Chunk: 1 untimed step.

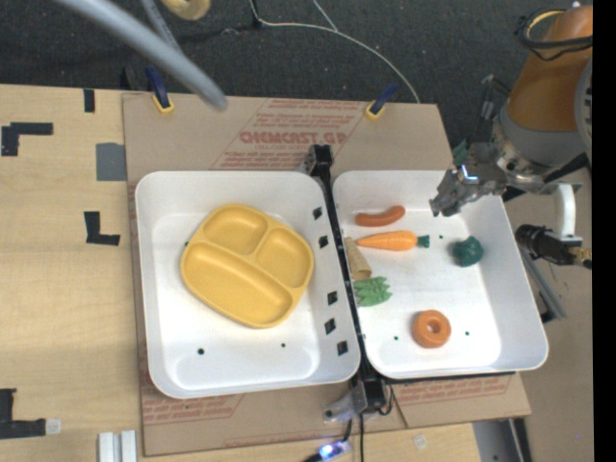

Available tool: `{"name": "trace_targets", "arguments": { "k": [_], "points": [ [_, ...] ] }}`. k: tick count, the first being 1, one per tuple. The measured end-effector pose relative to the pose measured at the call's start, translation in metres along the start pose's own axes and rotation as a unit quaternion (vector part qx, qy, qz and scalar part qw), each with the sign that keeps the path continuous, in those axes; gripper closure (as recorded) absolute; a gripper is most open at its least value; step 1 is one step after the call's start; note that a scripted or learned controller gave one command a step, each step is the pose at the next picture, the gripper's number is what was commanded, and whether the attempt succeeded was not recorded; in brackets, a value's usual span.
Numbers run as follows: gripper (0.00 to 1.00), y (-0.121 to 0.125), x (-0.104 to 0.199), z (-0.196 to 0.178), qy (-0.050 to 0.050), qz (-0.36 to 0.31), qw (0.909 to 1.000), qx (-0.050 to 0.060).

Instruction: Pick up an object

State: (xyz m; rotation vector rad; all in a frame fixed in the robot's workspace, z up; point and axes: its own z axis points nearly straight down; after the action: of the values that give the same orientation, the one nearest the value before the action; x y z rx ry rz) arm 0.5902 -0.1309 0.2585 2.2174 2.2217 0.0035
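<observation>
1. Far left you've got the left bin point(154, 258), w/ a yellow divided plate point(247, 263) lying tilted in its middle. Three compartments, nothing in them.
2. Next, the black divider strip point(332, 248) betw. the two bins, running top to bottom.
3. Just right of the strip, in the right bin point(510, 325): a small tan cone piece point(359, 262), w/ a green leafy piece point(372, 291) just below it. Both hug the bin's left wall.
4. Upper part of that bin: a red sausage point(380, 217), and just under it an orange carrot point(390, 242) lying lengthwise, green tip pointing right. The two are close, can't tell if touching.
5. Lower centre: an orange doughnut ring point(432, 327), well apart from the rest.
6. Right of the carrot: a dark green lump point(468, 251), on its own near the bin's right side.
7. The gripper point(449, 200) sits over the bin's upper right, above and left of the green lump, right of the sausage. You can see nothing held betw. its fingers; how far they're apart, can't tell.
8. Arm point(549, 75) comes in from the right edge.
</observation>
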Motion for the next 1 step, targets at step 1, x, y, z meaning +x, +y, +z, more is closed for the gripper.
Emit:
{"name": "trace_targets", "arguments": {
  "k": [1],
  "points": [
    [1.00,-0.0039,0.0526,0.0150,0.001,-0.002,1.0000,0.003]
  ]
}}
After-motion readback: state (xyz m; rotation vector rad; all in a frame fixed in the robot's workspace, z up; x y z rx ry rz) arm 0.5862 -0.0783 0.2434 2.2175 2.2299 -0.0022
